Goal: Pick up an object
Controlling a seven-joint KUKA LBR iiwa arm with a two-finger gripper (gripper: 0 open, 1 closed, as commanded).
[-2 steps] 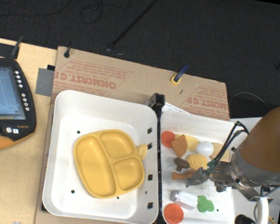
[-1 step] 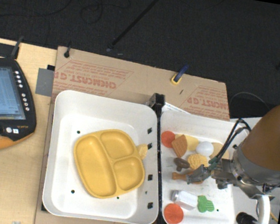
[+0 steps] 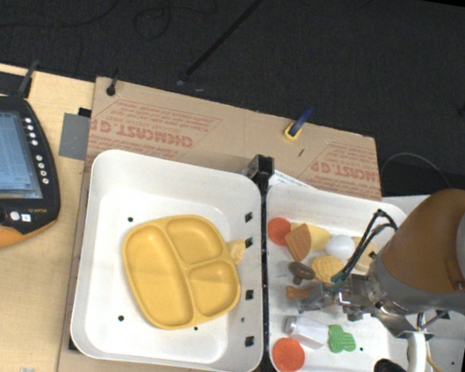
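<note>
A: Left shallow white plastic bin [image 3: 113,204]: yellow three-compartment plastic tray [image 3: 180,269], lying flat near the centre. Right shallow white plastic bin [image 3: 335,209]: a cluster of small toys.

B: Identifiable among them: round orange-red piece [image 3: 278,229] near the divider, tan wedge-shaped piece [image 3: 299,241] beside it, pale white ball [image 3: 342,245], green knobbly plastic piece [image 3: 341,340], clear plastic item [image 3: 308,330] just left of the green one, orange round lid-like piece [image 3: 288,354] at the front edge.

A: Grey arm with orange band [image 3: 431,247]: over the bin's right part, hiding the toys beneath it.

B: Two-finger gripper [image 3: 320,296]: low among dark brownish pieces at the bin's middle (outlines blurred, merging with the toys). State of the tool: cannot tell. Nothing seen lifted.
</note>
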